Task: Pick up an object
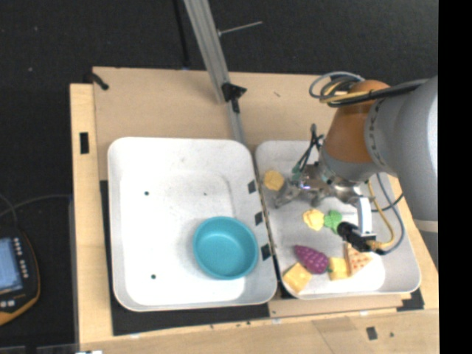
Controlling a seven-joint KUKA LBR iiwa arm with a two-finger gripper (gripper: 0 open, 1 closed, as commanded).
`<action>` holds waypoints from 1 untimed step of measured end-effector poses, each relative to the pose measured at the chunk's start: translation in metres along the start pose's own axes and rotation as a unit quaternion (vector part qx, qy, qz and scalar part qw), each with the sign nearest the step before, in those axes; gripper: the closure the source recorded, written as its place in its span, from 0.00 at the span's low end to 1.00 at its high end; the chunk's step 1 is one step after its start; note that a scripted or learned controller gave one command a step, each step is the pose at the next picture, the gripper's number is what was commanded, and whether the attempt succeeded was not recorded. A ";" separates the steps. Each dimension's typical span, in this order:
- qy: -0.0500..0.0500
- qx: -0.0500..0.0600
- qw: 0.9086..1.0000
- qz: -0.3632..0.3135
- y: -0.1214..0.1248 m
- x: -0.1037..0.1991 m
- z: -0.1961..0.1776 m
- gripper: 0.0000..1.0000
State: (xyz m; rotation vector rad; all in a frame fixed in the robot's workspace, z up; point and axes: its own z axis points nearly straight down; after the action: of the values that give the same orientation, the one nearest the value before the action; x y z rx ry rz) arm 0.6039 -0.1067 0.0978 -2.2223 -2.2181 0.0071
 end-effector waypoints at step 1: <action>0.001 -0.004 1.000 0.002 0.002 0.000 -0.014 1.00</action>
State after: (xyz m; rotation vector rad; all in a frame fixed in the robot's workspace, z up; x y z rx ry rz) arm 0.6062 -0.1069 0.1122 -2.2312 -2.2163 -0.0041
